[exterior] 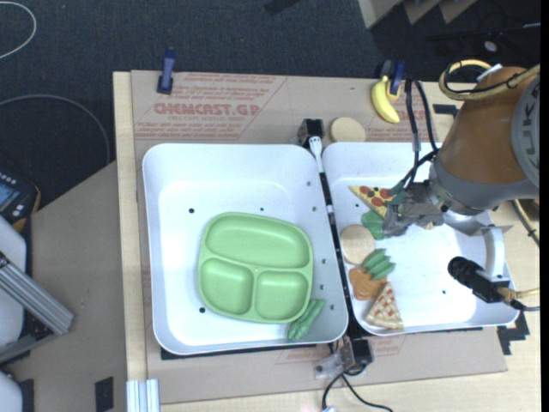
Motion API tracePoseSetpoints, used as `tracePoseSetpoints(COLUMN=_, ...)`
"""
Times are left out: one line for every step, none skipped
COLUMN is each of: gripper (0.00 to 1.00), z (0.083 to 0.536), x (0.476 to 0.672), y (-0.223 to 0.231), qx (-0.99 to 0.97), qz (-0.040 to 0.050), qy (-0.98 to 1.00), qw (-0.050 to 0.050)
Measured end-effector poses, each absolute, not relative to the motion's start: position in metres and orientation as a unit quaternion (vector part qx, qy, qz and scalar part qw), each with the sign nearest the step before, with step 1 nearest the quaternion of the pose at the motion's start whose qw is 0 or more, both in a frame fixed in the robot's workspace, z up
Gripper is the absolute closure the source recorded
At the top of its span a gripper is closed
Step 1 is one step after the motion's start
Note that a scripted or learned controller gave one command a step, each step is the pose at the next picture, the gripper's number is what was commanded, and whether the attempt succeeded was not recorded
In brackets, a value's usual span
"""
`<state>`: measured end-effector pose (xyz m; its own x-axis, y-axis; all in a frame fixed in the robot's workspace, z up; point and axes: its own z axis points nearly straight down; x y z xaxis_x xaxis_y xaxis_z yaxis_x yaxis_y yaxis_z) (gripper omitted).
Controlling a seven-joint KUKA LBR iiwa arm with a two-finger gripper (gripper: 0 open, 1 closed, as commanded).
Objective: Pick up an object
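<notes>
One pincer (393, 217) hovers touching green toy (373, 224).

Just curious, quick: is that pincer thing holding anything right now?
Pincer: cannot be told from this view; it is low in the right bin, by the pizza slice.

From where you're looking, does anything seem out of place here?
Two things. A banana and a round tan piece lie on the bench board behind the right bin, outside either bin. Also, a green pea pod leans on the green divided plate at the left bin's front rim.
</notes>
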<state>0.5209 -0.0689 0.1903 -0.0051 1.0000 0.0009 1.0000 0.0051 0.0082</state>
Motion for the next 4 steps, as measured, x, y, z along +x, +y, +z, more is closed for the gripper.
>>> tracePoseSetpoints(gripper=0.0, z=0.185, x=0.52, y=-0.072, qx=0.707, qz=0.0001, qy=0.707, qw=0.0)
tracePoseSetpoints(gripper=0.0, z=0.186, x=0.476, y=-0.154, qx=0.71, qz=-0.0021, qy=0.704, qw=-0.001)
tracePoseSetpoints(gripper=0.0, z=0.08, x=0.529, y=-0.198, qx=0.708, qz=-0.0008, qy=0.707, qw=0.0)
tracePoseSetpoints(gripper=0.0, z=0.086, x=0.645, y=-0.183, qx=0.705, qz=0.0031, qy=0.709, qw=0.004)
